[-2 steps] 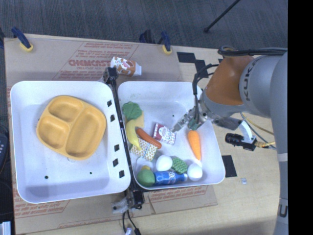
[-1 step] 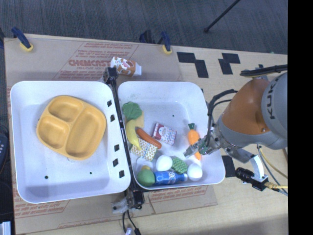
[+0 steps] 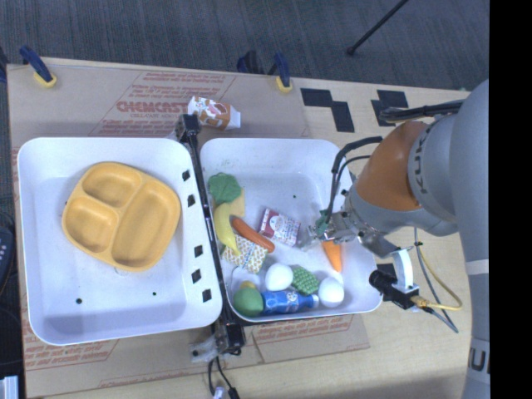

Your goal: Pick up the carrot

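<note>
Arm: the grey arm (image 3: 432, 173) with its orange band (image 3: 392, 169) is being shown reaching in from the right, over the right-hand edge of the right bin (image 3: 274, 152).

Gripper: the gripper (image 3: 331, 233) is being seen low over the right side of the right bin, directly above the carrot's upper end.

Claw state: whether the fingers are spread wide, drawn narrow or closed on anything cannot be told, since the wrist is covering them.

Carrot: the carrot (image 3: 333, 258), a short orange cone, is lying in the right bin near its right wall, its pointed end directed toward the bin's near edge and its top just beneath the gripper; contact cannot be judged.

Neighbouring items: a white egg-like ball (image 3: 331, 293) is lying just below the carrot, with a green patterned item (image 3: 304, 281), a second white ball (image 3: 278, 276) and a blue bottle (image 3: 289, 302) beside it along the bin's near wall.

Centre of right bin: a red-and-white packet (image 3: 278, 227), a long orange-red piece (image 3: 251, 233), a banana (image 3: 226, 223) and a green leafy item (image 3: 223, 186) are being shown well apart from the carrot.

Left bin: the left bin (image 3: 50, 306) is carrying a yellow divided plate (image 3: 121, 215).

Bench: a small carton (image 3: 213, 113) is lying on the cardboard behind the bins.
</note>
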You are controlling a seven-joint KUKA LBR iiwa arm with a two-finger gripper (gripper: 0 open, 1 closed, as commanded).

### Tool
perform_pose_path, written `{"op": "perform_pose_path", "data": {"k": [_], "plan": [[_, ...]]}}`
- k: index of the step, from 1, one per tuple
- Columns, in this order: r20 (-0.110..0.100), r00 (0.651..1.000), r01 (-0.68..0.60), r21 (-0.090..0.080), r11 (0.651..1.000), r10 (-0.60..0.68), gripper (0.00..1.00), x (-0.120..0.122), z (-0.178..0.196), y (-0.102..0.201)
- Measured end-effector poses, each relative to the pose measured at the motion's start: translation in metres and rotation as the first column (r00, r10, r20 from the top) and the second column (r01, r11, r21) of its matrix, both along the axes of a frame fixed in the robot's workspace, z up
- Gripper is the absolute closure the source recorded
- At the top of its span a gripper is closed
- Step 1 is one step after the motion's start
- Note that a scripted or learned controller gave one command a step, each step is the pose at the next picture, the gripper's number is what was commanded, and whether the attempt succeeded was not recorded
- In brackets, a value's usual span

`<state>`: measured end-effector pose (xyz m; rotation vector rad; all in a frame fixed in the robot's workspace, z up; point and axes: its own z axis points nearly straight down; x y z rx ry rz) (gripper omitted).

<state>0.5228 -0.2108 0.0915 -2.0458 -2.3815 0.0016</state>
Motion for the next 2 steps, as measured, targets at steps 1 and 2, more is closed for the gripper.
{"op": "perform_pose_path", "data": {"k": [1, 2], "plan": [[0.0, 0.983, 0.183, 0.0, 0.983, -0.183, 1.0, 0.041, 0.1119, 0.0294], [-0.001, 0.983, 0.183, 0.0, 0.983, -0.183, 0.0, 0.0407, 0.1115, 0.0294]]}}
